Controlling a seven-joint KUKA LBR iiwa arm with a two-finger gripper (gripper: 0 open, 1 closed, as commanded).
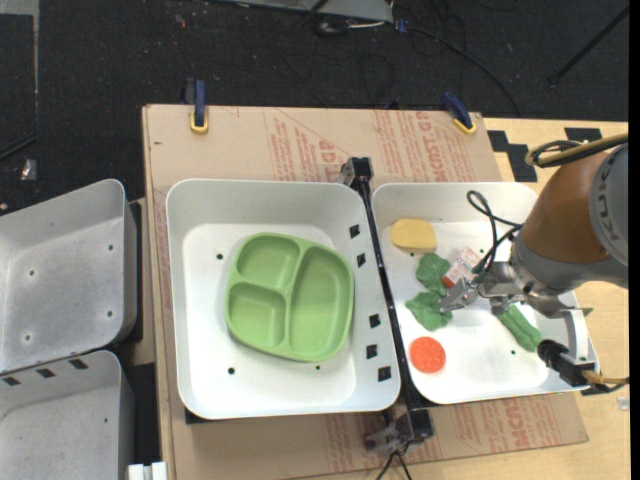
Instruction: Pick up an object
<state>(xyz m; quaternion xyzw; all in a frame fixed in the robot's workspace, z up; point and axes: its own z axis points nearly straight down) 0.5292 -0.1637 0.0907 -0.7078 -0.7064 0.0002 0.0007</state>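
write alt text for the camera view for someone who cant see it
A grey and orange robot arm reaches from the right into the right white bin, its gripper low over green toy pieces beside a yellow piece and an orange disc. The left white bin holds a green divided plate.

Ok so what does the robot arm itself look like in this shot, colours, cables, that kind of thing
The arm is a bulky rounded body with a wide orange band, grey above and below it. A thin black cable loops off its wrist side, over the right bin. The gripper is small metallic hardware with a bit of red and white on it; finer details are too small to make out.
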